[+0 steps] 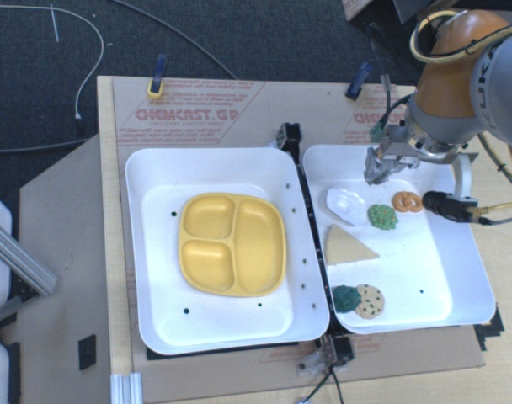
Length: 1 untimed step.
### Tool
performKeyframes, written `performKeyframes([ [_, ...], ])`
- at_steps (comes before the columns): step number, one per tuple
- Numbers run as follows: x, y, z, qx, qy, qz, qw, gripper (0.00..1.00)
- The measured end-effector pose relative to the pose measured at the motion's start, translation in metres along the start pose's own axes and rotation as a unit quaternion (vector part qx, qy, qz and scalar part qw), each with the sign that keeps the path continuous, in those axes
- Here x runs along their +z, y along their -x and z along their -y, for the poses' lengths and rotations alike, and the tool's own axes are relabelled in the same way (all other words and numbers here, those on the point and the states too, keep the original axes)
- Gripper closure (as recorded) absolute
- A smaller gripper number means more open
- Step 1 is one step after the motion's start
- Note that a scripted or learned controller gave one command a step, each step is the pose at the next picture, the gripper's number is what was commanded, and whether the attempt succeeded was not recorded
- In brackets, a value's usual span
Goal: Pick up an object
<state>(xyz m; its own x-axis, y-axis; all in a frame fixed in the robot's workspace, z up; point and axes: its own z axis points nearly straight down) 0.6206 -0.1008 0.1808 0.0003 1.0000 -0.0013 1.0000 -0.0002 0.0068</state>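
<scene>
Stage: pre-grasp, nothing lifted | jaws (pixel 379 168): over right bin's (pixel 458 297) far edge, jaw spread cannot be told, nothing seen between them | objects: pretzel (pixel 406 201), green piece (pixel 382 217), wedge (pixel 347 247), cookie (pixel 369 301) all resting in bin | remaining: descend, grip, lift.
</scene>
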Motion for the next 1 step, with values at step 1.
performKeyframes([
  [1,-0.0294,-0.0002,-0.0016,-0.001,-0.001,0.0,1.0,1.0],
])
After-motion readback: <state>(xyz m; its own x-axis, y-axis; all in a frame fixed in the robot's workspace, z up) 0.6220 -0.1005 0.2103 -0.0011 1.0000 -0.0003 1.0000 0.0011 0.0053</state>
